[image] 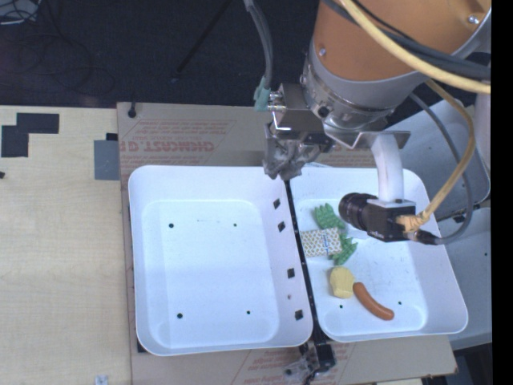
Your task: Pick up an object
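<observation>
Lying in the right bin (pixel 433 311), four small things wait as candidates: a green toy (pixel 327 216) near the divider, a pale patterned block (pixel 320 243) just below it with more green (pixel 346 252) at its right side, a yellow piece (pixel 341 282) lower down, and an orange sausage (pixel 373 301) just beside that, angled toward the bin's near corner. None of them is lifted; all rest on the bin floor. The left bin (pixel 152 215) sits alongside, the two sharing a dark seam with clips.

The hand (pixel 285 165) hangs over the far end of that seam, above the bins' back rims and well apart from the cluster. It looks dark and bunched from this angle, and I cannot tell whether it is spread or pressed together; nothing shows between its tips. The orange-banded arm (pixel 377 30) looms above it from the right.

As I judge it, the pick is not yet begun: choosing a piece, travelling over it, descending, gripping and lifting all remain. The counter (pixel 56 239) lies bare-looking wood to the left.
</observation>
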`<state>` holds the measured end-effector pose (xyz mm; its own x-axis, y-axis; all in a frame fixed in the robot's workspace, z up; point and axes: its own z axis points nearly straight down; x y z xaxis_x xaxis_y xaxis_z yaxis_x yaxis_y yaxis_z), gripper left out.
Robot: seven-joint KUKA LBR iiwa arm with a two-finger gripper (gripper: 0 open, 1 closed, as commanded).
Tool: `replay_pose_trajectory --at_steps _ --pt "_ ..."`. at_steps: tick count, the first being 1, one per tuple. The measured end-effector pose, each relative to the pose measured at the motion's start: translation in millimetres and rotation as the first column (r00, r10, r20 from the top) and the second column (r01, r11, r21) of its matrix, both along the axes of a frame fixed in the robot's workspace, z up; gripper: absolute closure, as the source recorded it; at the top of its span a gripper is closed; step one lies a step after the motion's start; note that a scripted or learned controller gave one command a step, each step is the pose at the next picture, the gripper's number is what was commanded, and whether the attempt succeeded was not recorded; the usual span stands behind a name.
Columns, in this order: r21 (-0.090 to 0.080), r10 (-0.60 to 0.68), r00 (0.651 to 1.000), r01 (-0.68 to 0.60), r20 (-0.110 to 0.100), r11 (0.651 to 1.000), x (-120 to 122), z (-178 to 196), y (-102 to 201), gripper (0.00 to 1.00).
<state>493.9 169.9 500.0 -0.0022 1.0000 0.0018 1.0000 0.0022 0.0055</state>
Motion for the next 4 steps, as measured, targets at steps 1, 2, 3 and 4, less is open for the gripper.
replay_pose_trajectory --at_steps 1,2,3,4 --pt "-0.002 0.003 1.000 -0.003 -0.003 1.000 62.6 39.1 36.0 1.00" --pt "-0.009 -0.001 1.000 0.001 -0.023 1.000 65.3 -144.7 45.0 1.00" --pt "0.003 0.002 1.000 -0.002 0.004 1.000 65.7 2.5 74.7 1.00" --pt "-0.007 0.000 1.000 0.000 -0.017 1.000 8.8 -71.0 72.6 1.00"
